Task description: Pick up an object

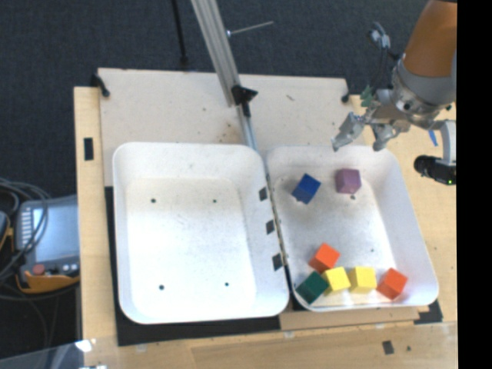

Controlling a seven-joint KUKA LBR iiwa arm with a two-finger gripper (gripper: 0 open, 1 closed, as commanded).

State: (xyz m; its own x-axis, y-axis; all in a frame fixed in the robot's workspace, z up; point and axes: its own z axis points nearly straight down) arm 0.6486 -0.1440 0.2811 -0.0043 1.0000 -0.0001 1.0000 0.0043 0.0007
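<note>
The task looks barely begun: every candidate object lies loose in the right-hand shallow white plastic bin (407, 206), and nothing has been lifted. The grey two-finger gripper (361, 138), hanging from the arm's orange-banded wrist, hovers above that bin's rim at about its 12 o'clock edge, its two fingers spread apart and with nothing between them. Closest to it are the small purple cube (348, 180), just below the gripper toward 6 o'clock, and the small blue cube (306, 187), beside the purple one at its 9 o'clock and apart from it. The rest are bunched along the bin's 6 o'clock wall: an orange cube (326, 256), a dark green cube (313, 287) in the corner at 7 o'clock, two yellow cubes (337, 279) (364, 278) side by side and seemingly touching, and a second orange-red cube (393, 282) at 5 o'clock. The left-hand shallow white bin (123, 206) plays no part as things stand. By my reading, what is left is the whole pick: choosing a cube, descending, closing and lifting. The purple cube seems the easiest, standing clear of its neighbours.
</note>
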